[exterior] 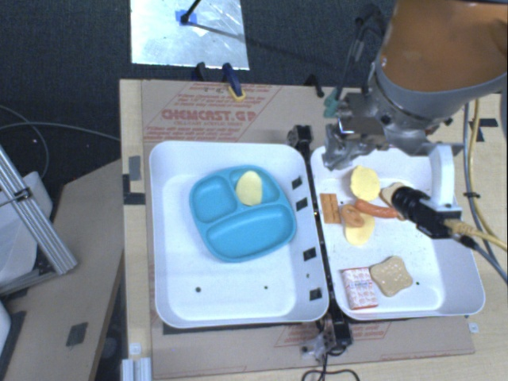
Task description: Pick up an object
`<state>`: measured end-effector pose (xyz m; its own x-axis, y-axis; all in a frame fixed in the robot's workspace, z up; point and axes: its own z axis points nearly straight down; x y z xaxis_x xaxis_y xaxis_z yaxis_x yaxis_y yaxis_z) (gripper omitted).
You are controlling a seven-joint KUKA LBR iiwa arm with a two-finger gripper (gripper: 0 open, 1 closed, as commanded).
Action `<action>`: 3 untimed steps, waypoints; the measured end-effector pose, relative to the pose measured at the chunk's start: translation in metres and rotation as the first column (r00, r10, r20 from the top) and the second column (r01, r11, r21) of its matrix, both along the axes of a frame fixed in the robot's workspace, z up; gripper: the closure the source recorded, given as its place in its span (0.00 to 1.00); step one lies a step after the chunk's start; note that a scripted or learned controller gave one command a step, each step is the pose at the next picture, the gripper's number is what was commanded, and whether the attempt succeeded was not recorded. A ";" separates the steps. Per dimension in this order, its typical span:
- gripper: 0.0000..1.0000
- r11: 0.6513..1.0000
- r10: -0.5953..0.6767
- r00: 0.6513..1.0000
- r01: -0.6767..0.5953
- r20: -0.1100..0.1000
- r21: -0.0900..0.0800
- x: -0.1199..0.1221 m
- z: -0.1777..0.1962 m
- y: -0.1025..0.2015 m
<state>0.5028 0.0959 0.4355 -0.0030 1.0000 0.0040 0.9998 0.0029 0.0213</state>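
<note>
1. Camera view: tool [340, 151] hangs over right bin's [464, 284] upper-left corner; finger state can't be told.
2. Right bin holds yellow pieces [365, 183], orange sausage [373, 209], toast [391, 275], red packet [360, 287].
3. Left bin [171, 292]: blue tray [238, 221] with lemon-like piece [249, 186].

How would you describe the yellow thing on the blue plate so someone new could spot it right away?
Find the left white bin; a blue divided plate lies in it. In the plate's upper right compartment sits one pale yellow, egg-shaped piece. It is the sole item on that plate; the other yellow pieces lie in the right bin.
</note>
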 end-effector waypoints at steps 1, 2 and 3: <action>1.00 1.000 -0.005 1.000 0.005 -0.027 -0.006 -0.017 -0.085 -0.035; 1.00 1.000 -0.009 1.000 0.009 -0.030 -0.007 0.000 -0.189 -0.094; 1.00 1.000 0.011 1.000 -0.011 -0.018 0.002 -0.011 -0.154 0.023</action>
<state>0.4922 0.1193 0.2819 -0.0136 0.9999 0.0056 0.9999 0.0136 0.0028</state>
